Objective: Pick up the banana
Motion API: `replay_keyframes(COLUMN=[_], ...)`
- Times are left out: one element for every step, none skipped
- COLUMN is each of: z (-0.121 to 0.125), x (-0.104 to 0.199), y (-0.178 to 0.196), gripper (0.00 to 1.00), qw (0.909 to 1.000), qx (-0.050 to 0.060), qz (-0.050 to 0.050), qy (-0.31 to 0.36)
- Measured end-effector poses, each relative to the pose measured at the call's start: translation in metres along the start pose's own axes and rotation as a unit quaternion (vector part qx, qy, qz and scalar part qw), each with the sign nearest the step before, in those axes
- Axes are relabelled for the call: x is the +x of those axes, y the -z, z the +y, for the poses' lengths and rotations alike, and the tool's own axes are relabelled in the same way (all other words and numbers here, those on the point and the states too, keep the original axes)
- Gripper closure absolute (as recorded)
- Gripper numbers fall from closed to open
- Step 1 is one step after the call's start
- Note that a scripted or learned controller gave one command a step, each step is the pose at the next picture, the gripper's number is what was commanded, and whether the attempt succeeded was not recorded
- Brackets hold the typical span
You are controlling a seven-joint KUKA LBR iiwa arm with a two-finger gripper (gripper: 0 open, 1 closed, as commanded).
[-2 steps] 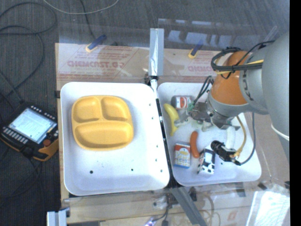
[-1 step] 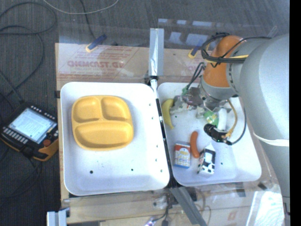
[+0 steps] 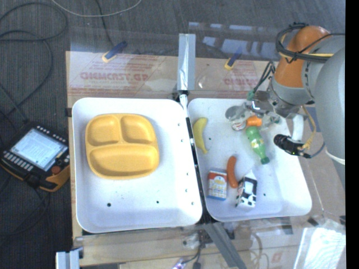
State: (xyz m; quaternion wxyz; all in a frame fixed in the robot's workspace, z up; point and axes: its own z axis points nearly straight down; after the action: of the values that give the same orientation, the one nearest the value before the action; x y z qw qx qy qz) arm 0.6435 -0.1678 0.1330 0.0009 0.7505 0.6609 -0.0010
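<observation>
Camera view, looking down at a slant: far left, on the dark floor beside the worktop point(image 3: 129, 74), lies a control pendant point(image 3: 36, 153) with a lit screen and an orange underside. On the worktop, the left bin point(image 3: 134, 212) carries a yellow divided tray point(image 3: 122, 145), three compartments, sitting toward the bin's upper left. A metal post point(image 3: 186, 60) stands at the far end of the seam between the two bins.

Past the seam, in the right bin point(image 3: 291, 198), the banana point(image 3: 199, 134) lies close to the left wall, running lengthwise along it, apart from everything else. Lower in that bin a small red and white carton point(image 3: 217, 185) sits beside an orange sausage-shaped piece point(image 3: 232, 171), and just right of that a black and white box point(image 3: 247, 191). Further right a green bottle point(image 3: 257, 142) with an orange cap lies tilted, cap toward the far wall.

The claw point(image 3: 251, 112) hovers just above the bottle's cap, well away from the banana; I cannot tell how it stands from here. The arm point(image 3: 331, 94) comes in from the right.
</observation>
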Motion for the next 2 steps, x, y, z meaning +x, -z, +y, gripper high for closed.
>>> replay_keyframes(z=[-0.065, -0.089], x=[0.06, -0.027], y=[-0.043, 0.021], gripper=[0.0, 0.0], qw=[0.9969, 0.9838], qx=[-0.006, 0.0], qz=[-0.001, 0.0], qy=[0.078, 0.18])
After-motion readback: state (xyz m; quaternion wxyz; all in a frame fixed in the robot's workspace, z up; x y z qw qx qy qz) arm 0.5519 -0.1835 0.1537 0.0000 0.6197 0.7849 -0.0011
